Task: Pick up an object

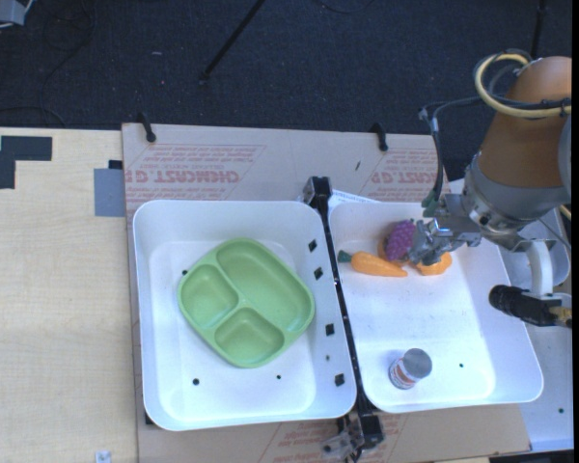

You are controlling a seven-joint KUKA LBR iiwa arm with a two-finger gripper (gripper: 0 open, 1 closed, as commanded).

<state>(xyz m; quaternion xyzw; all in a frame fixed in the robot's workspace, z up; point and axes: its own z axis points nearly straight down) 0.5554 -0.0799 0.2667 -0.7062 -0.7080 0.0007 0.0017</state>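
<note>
The two-finger gripper (432,246) is low in the right white bin (507,379) between a purple grape bunch (399,240) and an orange slice-shaped toy (436,264) (its finger spread I cannot tell), so the approach step seems underway; next likely closing and lifting.

Green divided plate (246,301) in left bin (164,230). Right bin (507,379): carrot (376,265), purple bunch (399,240), can (409,367) lower centre. Gripper (430,247) right of frame, beside bunch.

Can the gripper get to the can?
Probably yes. The can stands alone at the near end of the right bin, nothing covering it, and the gripper is over that same bin.
</note>
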